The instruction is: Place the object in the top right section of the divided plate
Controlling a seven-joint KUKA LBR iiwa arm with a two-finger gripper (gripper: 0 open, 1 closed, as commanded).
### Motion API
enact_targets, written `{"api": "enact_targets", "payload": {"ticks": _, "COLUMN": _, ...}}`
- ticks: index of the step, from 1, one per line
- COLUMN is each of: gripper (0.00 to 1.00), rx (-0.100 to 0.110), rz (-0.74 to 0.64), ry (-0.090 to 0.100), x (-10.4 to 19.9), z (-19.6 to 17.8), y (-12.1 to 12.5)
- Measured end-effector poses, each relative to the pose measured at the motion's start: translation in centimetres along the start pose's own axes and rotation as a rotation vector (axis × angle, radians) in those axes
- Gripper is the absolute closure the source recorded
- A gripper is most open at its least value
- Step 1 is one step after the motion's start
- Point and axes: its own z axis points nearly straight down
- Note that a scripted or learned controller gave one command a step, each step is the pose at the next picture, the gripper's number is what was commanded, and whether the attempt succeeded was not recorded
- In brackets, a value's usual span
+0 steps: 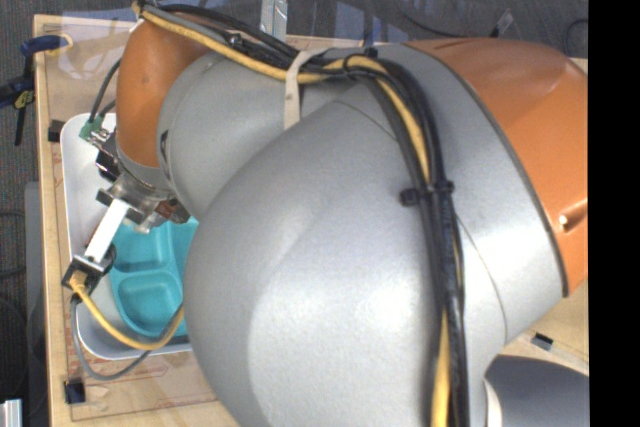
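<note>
End effector [158,210] at left of centre, just above the teal divided plate [150,300]; whether it is open or closed cannot be told. The plate lies in the white bin [68,185] at lower left, largely covered by the arm [350,245]; its long axis cannot be judged.

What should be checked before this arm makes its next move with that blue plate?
1. Blue divided plate lies flat in the white bin: ok.
2. Gripper is near the plate: ok, it hangs over the plate's upper edge.
3. Top right section of the plate is free: cannot tell, the arm covers that part.
4. Object is held by the gripper: cannot tell.
5. Path to the section is free of clutter: cannot tell, the arm hides it.
</note>
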Motion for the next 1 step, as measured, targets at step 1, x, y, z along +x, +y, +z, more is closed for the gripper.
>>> {"api": "enact_targets", "payload": {"ticks": 1, "gripper": 1.0, "rx": 0.003, "rz": 0.236, "ry": -0.004, "x": -1.99, "z": 5.91, "y": -2.2}}
